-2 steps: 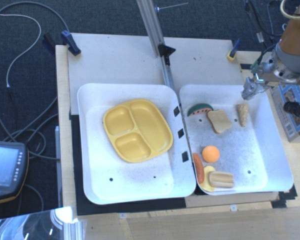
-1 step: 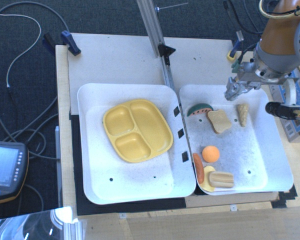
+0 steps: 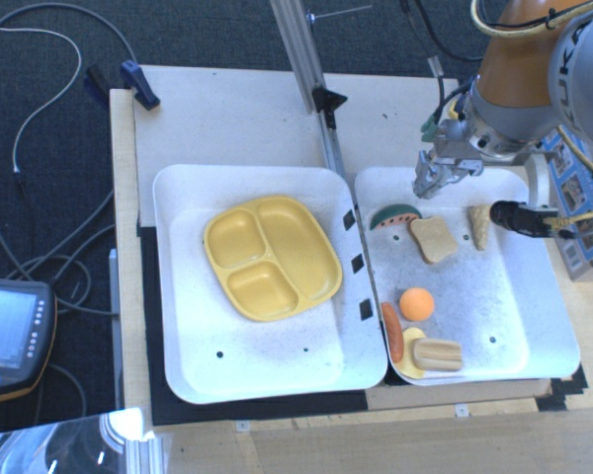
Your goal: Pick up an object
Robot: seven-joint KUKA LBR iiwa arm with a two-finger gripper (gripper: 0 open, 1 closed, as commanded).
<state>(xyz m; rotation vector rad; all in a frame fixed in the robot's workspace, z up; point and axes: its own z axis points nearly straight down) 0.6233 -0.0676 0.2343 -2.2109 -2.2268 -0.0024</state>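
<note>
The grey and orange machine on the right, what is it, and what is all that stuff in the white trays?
It is a robot arm, seen from one camera fixed above the bench. Its end effector, the part that grasps, hangs over the far edge of the right shallow white bin; nothing shows between its fingers. That bin holds toy food: a watermelon slice, a tan bread slice, a small pale wedge, an orange ball, a red-orange carrot-like stick and a tan block on a yellow piece. The left white bin holds a yellow three-compartment plastic plate.
</note>
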